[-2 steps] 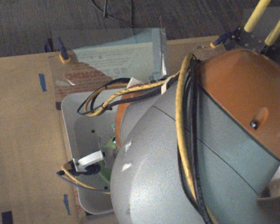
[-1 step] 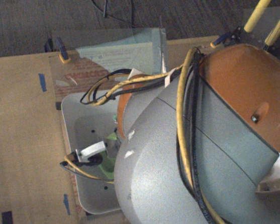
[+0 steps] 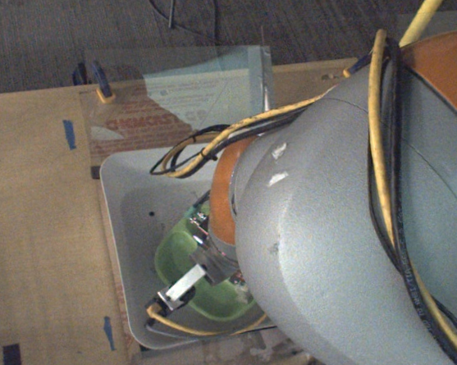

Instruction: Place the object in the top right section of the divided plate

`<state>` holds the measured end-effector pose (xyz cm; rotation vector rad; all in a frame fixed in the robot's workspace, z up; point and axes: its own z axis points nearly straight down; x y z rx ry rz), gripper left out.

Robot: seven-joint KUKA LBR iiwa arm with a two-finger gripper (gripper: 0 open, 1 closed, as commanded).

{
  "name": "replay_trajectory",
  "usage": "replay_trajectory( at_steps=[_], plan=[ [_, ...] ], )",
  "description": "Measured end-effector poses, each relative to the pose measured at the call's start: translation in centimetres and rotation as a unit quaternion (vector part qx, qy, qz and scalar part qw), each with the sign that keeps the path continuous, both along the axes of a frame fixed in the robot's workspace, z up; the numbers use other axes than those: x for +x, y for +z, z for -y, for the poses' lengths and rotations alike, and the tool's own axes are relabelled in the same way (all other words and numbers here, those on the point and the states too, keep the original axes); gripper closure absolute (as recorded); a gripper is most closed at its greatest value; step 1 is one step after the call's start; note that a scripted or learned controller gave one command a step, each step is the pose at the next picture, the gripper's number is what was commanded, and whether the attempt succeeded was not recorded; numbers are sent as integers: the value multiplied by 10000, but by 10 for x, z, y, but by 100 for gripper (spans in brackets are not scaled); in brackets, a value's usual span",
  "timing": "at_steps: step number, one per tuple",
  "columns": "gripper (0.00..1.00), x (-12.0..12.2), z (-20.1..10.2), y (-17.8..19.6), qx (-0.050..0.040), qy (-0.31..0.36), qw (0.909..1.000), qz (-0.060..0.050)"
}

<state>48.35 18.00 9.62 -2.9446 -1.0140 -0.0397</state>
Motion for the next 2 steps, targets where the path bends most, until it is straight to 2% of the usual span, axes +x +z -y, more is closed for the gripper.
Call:
replay_trajectory(
  at_steps=[1,2],
  plan=[
    [0,-2,-43,6,-134,-2159,9763,-82],
    [0,-2,-9,1,38,-1430,9897,-80]
  ],
)
